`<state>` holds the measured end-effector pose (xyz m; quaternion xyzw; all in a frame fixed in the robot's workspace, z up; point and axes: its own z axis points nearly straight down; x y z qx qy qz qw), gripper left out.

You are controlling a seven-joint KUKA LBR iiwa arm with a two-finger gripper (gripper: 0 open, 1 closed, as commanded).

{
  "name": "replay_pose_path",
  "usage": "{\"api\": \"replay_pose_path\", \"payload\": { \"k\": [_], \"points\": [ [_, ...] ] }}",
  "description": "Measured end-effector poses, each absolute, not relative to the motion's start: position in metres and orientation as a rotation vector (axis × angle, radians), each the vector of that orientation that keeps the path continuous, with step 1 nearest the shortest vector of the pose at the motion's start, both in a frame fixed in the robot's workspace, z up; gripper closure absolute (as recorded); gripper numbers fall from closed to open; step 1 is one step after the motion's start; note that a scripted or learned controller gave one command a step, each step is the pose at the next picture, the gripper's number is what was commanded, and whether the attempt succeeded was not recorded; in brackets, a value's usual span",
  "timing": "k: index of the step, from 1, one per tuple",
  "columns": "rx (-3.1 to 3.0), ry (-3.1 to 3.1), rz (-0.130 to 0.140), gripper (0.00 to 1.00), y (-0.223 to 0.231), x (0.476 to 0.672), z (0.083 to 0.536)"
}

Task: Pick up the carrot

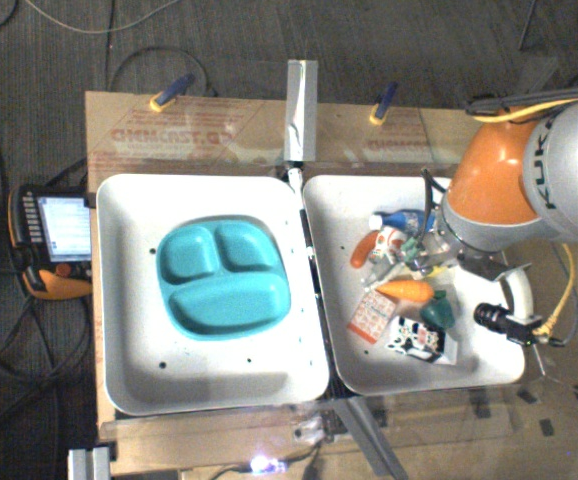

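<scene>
The carrot is seen in the right bin just below the gripper, whose grip cannot be told.

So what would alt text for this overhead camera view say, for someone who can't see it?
A grey and orange robot arm reaches from the right over a white bin of small cluttered items, an orange carrot among them. The neighbouring white bin holds a turquoise divided tray.
</scene>
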<state>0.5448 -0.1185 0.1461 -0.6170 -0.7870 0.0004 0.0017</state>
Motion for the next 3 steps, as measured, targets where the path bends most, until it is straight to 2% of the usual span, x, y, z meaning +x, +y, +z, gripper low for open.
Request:
{"api": "replay_pose_path", "payload": {
  "k": [1, 2, 3],
  "points": [
    [-1.745, -2.629, -0.020, 0.00, -0.178, 0.564, 0.097],
    [-1.533, -2.742, 0.000, 0.00, -0.147, 0.585, 0.118],
    [-1.404, -2.842, -0.021, 0.00, -0.170, 0.543, 0.099]
  ]
}}
